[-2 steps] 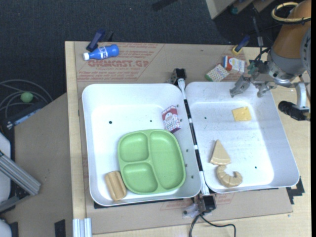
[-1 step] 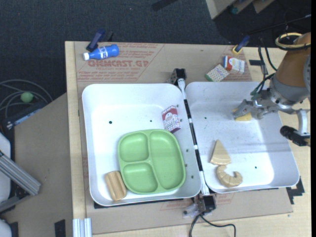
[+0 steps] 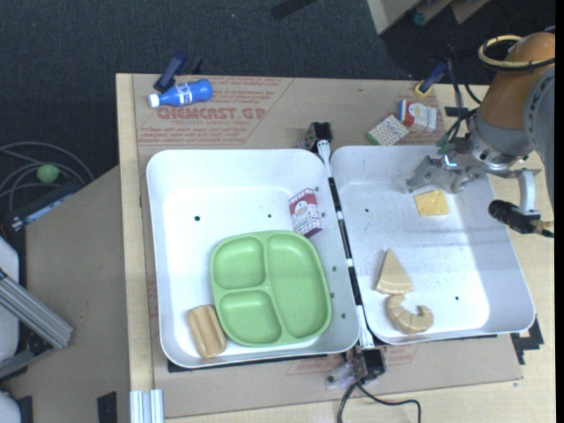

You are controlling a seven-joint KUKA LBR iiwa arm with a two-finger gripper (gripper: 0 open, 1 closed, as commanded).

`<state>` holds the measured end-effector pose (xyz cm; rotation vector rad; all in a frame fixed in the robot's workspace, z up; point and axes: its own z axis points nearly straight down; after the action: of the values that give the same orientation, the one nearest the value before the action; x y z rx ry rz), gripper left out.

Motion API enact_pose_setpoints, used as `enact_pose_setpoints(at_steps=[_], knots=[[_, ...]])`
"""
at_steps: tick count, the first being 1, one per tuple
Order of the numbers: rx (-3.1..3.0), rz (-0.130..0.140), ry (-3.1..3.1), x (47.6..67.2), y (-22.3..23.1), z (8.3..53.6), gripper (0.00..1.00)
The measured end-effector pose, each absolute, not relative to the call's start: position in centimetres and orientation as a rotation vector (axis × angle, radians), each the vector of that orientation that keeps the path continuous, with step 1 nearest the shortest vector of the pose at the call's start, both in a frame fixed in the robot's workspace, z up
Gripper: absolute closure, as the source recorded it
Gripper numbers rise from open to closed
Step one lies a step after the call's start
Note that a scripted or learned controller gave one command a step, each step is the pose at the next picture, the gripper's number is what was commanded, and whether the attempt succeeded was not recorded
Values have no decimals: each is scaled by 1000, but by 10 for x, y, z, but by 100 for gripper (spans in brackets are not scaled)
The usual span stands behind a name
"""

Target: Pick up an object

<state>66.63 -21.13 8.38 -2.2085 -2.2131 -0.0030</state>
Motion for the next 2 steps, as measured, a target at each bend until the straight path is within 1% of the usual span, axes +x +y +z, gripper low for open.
enact_pose_setpoints(at_steps=[1, 2], knots=[[-2221, 0, -2221, 629, -199, 85, 0], [-2222, -2, -2224, 664, -202, 85, 0]])
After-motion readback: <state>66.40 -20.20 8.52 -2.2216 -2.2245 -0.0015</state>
